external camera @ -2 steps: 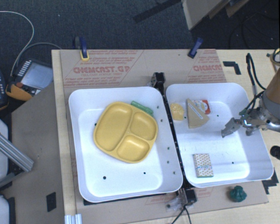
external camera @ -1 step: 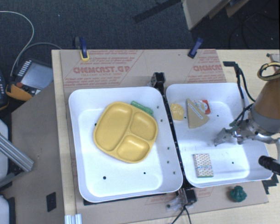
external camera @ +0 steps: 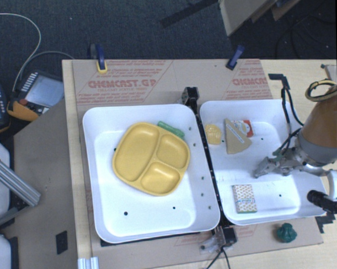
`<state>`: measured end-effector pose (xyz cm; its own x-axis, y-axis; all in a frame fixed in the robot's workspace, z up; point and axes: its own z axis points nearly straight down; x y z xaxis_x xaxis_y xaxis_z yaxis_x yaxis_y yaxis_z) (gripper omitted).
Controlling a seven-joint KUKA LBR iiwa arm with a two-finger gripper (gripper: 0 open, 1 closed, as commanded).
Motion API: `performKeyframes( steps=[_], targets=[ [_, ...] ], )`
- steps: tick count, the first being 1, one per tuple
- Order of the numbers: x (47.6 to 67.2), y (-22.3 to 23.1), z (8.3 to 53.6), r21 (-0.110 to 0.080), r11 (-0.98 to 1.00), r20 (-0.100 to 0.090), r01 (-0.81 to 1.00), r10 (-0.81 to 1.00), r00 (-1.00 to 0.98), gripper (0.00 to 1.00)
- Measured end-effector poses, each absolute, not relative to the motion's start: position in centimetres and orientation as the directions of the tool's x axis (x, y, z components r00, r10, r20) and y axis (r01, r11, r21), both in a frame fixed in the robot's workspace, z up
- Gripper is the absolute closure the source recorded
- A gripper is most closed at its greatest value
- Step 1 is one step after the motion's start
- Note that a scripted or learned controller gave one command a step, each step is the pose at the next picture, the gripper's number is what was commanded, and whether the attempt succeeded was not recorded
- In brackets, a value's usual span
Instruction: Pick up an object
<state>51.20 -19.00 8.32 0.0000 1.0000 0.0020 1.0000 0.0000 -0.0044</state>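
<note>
Currently the tool (external camera: 262, 169) hovers in the right white bin (external camera: 259, 213), fingers spread and holding nothing; small patterned rectangular card (external camera: 244, 198) lies just below-left.

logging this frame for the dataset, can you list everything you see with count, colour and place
shallow white plastic bins: 2, white, side by side on the bench
yellow divided plastic plate: 1, yellow, three compartments, in the left bin
green flat piece: 1, green, left bin, mostly under the plate's far edge
small yellow rounded object: 1, yellow, right bin, far left corner
tan wedge-shaped object: 1, tan with a white and red part, right bin, beside the yellow rounded object
small patterned square packet: 1, pale with a fine print, right bin, near edge
teal lumpy toy: 1, teal, on the bench outside the right bin
blue clamps: 2, blue, bench's far edge
gripper: 1, grey metal, over the right bin floor, right of the packet
</note>
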Motion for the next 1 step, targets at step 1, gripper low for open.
performKeyframes(
  steps=[1],
  targets=[
    [51.30,-19.03,9.48,0.000,0.000,0.000,1.000,1.000,0.000,1.00]
  ],
)
